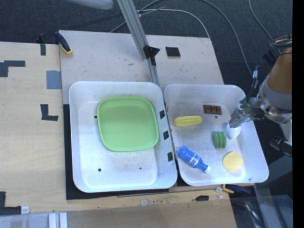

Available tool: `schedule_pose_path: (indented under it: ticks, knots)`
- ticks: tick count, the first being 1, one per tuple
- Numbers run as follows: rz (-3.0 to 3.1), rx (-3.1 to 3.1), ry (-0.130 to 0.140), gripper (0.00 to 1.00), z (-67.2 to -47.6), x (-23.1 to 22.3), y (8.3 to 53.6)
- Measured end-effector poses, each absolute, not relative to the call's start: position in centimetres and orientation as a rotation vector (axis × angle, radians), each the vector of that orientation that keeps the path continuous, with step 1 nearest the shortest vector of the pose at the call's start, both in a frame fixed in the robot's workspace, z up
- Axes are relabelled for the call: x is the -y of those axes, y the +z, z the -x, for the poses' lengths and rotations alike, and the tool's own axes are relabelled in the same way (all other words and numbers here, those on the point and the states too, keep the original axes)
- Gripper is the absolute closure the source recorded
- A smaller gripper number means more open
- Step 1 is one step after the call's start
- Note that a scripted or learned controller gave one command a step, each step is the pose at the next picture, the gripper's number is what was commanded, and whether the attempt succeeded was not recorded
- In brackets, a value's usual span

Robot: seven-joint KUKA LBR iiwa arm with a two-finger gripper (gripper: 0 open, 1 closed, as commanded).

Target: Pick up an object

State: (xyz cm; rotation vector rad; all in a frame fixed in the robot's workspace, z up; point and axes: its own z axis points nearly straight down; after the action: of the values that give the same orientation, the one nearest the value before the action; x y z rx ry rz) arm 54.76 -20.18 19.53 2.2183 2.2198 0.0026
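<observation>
My arm [280,80] is grey with an orange band. Both bins are white: the left bin [80,127] holds a pale green plate [127,123]. In the right bin [190,96], a yellow corn cob [187,121] at 10 o'clock, a brown block [212,109] at 12, a green piece [219,139] at centre, a blue bottle [192,158] with a white label at 7, a yellow disc [232,161] at 5.

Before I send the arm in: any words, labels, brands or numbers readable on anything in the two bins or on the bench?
No readable text.
Blue bottle: a pale band that may be a label, too blurred to read.
Brown block: dark squares, no letters.
Green plate, yellow corn-like piece, green piece, yellow round piece: plain.
Bench: dark tape marks, shapes only.
</observation>
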Motion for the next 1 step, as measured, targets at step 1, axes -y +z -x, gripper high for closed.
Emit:
schedule_pose_path:
  ticks: [1]
  knots:
    - [-2.22, -2.221, 0.001, 1.0, -54.81, 20.18, 22.27]
